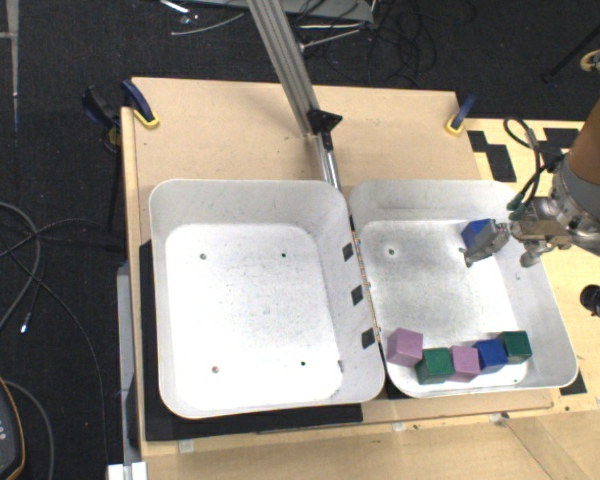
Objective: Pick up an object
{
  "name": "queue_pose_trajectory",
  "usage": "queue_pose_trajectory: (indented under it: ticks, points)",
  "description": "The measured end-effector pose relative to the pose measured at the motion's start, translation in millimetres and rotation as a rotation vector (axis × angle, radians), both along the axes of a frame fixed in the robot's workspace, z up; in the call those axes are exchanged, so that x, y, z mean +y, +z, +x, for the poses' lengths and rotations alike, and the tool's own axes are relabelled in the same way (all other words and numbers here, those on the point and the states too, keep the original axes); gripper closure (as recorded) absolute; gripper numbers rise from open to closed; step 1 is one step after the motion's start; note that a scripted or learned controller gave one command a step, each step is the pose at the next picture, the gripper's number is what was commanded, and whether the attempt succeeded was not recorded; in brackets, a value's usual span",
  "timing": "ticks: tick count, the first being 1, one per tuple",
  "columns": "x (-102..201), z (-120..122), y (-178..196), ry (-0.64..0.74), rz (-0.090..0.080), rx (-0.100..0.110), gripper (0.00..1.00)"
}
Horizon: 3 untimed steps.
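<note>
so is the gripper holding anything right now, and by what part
It looks like it: a blue block sits at the tips of the gripper, above the right bin. Which faces are pinched cannot be told.

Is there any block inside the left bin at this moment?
No, the blocks lie in the right bin: a row of five blocks along its near edge and one blue block at the gripper.

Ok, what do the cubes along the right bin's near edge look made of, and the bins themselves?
Cubes: likely painted wood or hard plastic, judging by the solid matte colours and crisp edges; I can't tell which. Right bin and left bin: probably moulded plastic, smooth white with rounded corners, surface speckled with dark scuffs.
</note>
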<state>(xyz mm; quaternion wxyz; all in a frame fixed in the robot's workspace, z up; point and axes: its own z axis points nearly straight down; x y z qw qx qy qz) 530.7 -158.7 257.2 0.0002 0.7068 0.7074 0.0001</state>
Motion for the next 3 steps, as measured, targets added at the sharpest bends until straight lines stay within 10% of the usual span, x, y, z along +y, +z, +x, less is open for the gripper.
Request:
queue_pose_trajectory:
  ticks: [1,3]
  points:
    - [-43.7,9.1,-95.4,-0.004,0.0,0.008,0.0]
    - [-63.8,141.5,-161.0,0.003,0.002,0.001,0.0]
